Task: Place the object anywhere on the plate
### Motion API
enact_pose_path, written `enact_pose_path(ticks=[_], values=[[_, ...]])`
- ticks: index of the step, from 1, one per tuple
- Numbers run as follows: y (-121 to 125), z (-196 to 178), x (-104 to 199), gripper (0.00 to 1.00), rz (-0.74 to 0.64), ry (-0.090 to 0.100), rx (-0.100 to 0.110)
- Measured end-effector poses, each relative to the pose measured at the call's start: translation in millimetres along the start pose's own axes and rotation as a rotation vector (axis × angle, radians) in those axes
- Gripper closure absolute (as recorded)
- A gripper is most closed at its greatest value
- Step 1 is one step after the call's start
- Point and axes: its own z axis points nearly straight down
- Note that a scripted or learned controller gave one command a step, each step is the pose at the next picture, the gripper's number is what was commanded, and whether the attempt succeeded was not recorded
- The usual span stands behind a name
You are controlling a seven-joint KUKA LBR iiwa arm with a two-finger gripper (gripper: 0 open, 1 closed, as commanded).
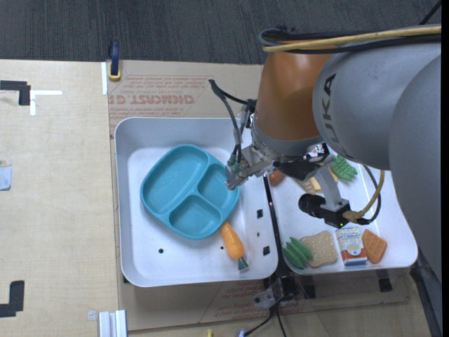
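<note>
We find the two-finger gripper low over the right rim of the turquoise plastic plate, a three-compartment dish lying in the left shallow white bin. Whether it is clenched or released we cannot tell — the tip is small and dark against the plate's edge, and we see nothing held in it.

Just below the plate's lower right corner lies the orange toy carrot with a green stem, on the bin floor, near the plate but not on it.

Outward from there, the grey arm with its orange band covers much of the right shallow white bin. In that bin we make out a slice of toy bread with a green pea pod against its left side, a small white carton beside it, an orange wedge-shaped piece — and a green ridged piece higher up, close under the arm.
</note>
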Motion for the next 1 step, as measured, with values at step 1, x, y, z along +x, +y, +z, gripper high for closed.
enact_pose_path(ticks=[1], values=[[48.8,38.0,46.1,1.0,0.246,0.003,0.001]])
